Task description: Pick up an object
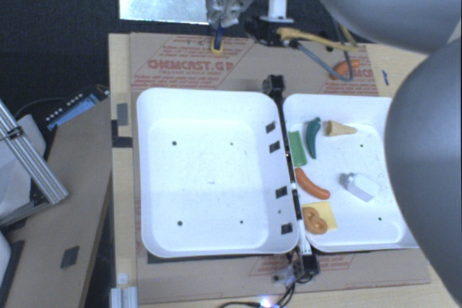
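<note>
A grey robot arm (404,47) reaches in over the worktop's far edge, its metal claw (222,16) hanging above the printed brown cardboard sheet (188,63) beyond the two bins, well apart from anything it might lift; whether the claw is released or clenched cannot be told from this angle, and nothing is seen between its tips. The left shallow white bin (209,173) carries no loose objects, while the right shallow white bin (375,231) holds the likely candidates, gathered toward its left wall: a flat green strip (297,146) and a dark green curved pepper-like piece (312,136), both with long axes running from near edge to far edge; a tan cone (338,129) pointing right; an orange sausage-shaped toy (312,185) lying on a diagonal; a small grey block (359,187); and a pretzel-shaped piece on a yellow square (318,218) near the bin's near-left corner. The pick-up appears not yet begun.
</note>
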Motion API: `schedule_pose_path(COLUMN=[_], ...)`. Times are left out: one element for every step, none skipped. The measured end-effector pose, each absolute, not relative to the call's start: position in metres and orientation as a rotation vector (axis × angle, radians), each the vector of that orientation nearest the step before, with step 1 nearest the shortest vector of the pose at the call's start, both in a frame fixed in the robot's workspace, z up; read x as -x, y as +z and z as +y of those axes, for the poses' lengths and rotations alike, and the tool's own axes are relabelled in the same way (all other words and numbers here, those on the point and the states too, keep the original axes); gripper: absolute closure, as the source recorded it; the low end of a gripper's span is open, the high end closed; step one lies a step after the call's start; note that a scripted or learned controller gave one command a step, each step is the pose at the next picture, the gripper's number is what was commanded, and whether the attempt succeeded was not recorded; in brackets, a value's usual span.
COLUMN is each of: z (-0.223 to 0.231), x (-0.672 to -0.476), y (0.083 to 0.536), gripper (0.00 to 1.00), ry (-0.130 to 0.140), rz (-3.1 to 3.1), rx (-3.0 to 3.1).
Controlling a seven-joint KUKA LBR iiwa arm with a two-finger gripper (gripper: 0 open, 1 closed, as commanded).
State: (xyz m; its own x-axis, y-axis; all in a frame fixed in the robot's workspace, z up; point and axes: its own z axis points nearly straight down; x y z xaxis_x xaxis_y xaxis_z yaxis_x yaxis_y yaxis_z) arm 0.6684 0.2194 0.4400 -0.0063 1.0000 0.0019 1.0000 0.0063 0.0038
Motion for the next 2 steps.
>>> schedule_pose_path(z=[0.2345,0.2341], x=[-0.6686,-0.6685], y=[0.4548,0.4588], gripper=[1.0,1.0], ry=[0.006,0.004], rz=[2.226,2.226], rx=[-2.214,-2.214])
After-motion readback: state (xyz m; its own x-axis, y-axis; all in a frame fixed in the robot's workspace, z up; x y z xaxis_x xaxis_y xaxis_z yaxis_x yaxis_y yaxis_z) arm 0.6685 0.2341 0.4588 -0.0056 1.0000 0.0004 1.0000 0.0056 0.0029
